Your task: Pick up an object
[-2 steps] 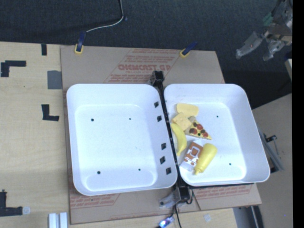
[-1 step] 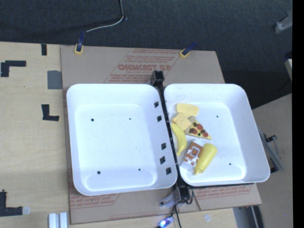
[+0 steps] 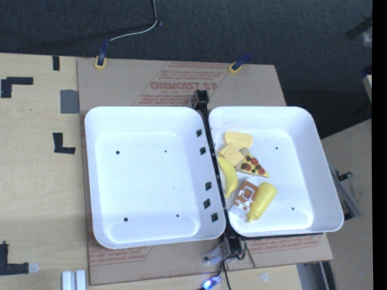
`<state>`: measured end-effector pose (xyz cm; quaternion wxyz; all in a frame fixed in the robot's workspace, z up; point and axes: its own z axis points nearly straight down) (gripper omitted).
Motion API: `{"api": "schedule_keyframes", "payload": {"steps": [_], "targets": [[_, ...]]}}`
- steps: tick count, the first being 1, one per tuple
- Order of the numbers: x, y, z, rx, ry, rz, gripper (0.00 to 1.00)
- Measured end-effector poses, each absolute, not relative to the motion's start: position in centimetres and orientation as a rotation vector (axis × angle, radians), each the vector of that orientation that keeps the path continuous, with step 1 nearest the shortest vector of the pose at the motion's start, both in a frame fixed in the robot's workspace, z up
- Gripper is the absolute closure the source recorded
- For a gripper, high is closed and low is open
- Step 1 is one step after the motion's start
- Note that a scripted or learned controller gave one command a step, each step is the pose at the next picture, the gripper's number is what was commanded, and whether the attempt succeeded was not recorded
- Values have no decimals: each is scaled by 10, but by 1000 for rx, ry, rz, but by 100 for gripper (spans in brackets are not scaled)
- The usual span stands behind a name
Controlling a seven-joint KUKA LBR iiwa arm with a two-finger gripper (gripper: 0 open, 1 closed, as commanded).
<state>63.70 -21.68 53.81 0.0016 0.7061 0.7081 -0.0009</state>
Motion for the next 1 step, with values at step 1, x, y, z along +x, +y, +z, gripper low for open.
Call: {"api": "schedule_keyframes", "payload": {"steps": [1], "targets": [[546, -204, 510, 2226, 2224, -2, 100]]}}
